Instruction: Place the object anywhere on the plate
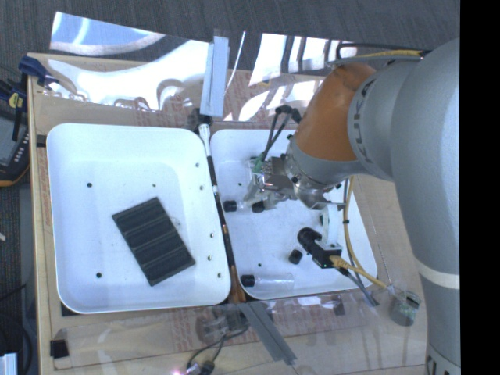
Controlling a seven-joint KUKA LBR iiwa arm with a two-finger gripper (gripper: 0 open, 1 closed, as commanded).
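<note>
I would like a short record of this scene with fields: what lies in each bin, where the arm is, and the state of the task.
left bin: holds a dark ribbed plate, lying flat and turned at an angle
right bin: holds a few small black pieces and a clear object near the front wall
arm: reaches over the right bin
pincer: low over the right bin
task state: nothing on the plate yet

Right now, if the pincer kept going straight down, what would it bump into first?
Probably the white floor of the right bin. The pincer points down near a small black piece, but depth is hard to judge.
</note>
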